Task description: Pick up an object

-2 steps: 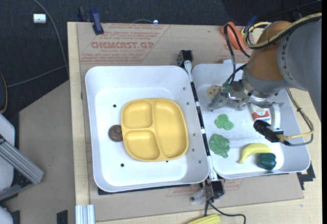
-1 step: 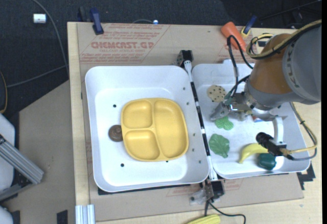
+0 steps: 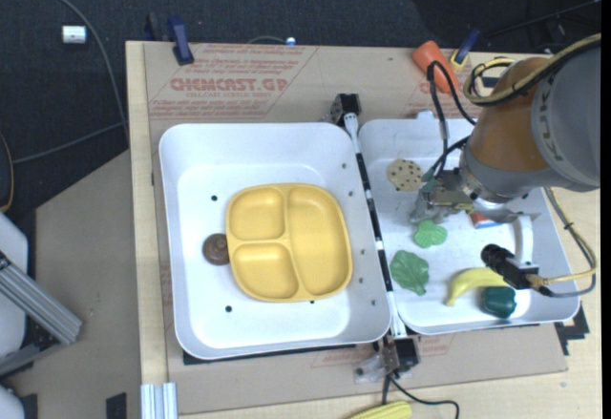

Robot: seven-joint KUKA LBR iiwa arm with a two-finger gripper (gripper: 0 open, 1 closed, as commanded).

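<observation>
In the right bin (image 3: pixel 382 136), my gripper (image 3: pixel 429 207) hangs low, just above a small light-green piece (image 3: pixel 431 235) and below a tan dotted cookie (image 3: pixel 405 174). A darker green leafy piece (image 3: pixel 410 270) lies near the bin's front left. To its right, a yellow banana (image 3: pixel 471 282) rests beside a dark teal block (image 3: pixel 498 302). Nothing is visibly held.
The left bin (image 3: pixel 191 312) holds a yellow divided plate (image 3: pixel 288 241) with a small brown round thing (image 3: pixel 217 248) at its left edge. The grey arm with its orange band (image 3: pixel 511 136) covers the right bin's back right. Cables and a black part (image 3: pixel 506 264) trail near the banana.
</observation>
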